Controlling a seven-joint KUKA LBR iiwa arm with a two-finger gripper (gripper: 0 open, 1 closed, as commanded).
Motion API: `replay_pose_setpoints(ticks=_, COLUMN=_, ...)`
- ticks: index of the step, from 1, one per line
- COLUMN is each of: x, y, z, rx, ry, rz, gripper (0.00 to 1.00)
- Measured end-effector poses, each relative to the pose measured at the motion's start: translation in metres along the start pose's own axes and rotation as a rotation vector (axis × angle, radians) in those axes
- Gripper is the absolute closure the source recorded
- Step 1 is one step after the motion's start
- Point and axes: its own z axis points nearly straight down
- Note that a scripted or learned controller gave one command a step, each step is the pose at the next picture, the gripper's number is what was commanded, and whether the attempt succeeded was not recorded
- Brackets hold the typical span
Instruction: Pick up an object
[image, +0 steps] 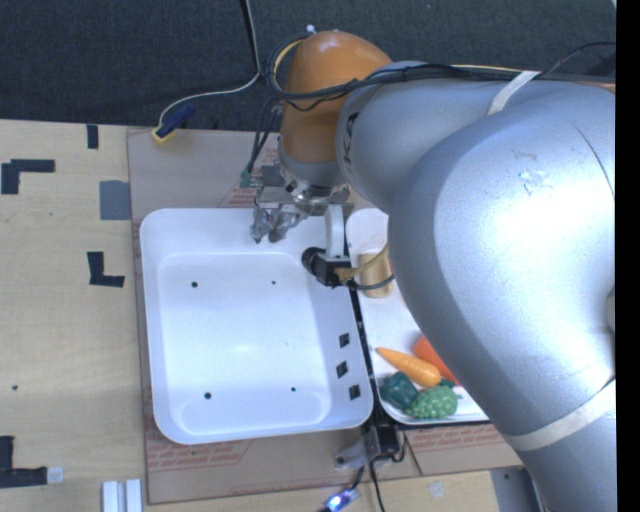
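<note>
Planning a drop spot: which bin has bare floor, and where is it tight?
Left bin: its floor is bare from the rim nearest the camera up to the gripper at the far rim. Right bin: crowded; carrot and green vegetables bunch by the divider, under the arm.

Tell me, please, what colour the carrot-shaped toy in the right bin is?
Orange; the carrot-shaped toy shows clearly in the camera view, lying beside green toy vegetables.
</note>
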Motion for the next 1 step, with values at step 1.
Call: replay_pose_setpoints(ticks=1, x=0.0002, y=-0.0002, z=-0.0093, rx=0.001, ry=-0.001, rz=-0.001, gripper=1.00)
